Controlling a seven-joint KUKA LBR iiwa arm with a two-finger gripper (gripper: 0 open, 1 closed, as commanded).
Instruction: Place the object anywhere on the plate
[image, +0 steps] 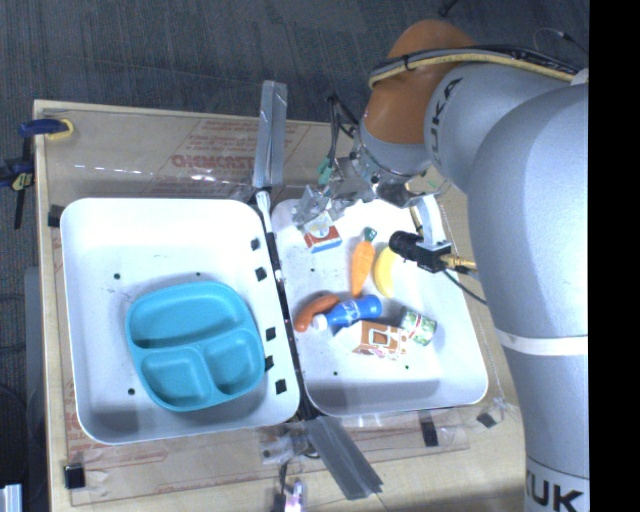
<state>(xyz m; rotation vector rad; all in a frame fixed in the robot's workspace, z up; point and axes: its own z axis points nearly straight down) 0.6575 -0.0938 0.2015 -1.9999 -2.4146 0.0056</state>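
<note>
Blue plate (193, 345) in left bin (85, 230), gripper (318, 205) at right bin's (460, 375) far-left corner above a carton (322, 238), finger state unclear, carrot (361, 266) near centre.

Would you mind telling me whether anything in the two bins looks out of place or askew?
Nothing looks spilled or damaged. The blue plate sits askew in the left bin, and the toys in the right bin lie jumbled, the carrot beside the banana.

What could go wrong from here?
1. The tool hangs at the right bin's far-left corner over a small red-and-white carton; the wall may block a clean grasp.
2. Carrot, blue bottle and other toys crowd together; neighbours could get dragged.
3. The blue plate sits across the bin divider; a carried object might clip it.
</note>
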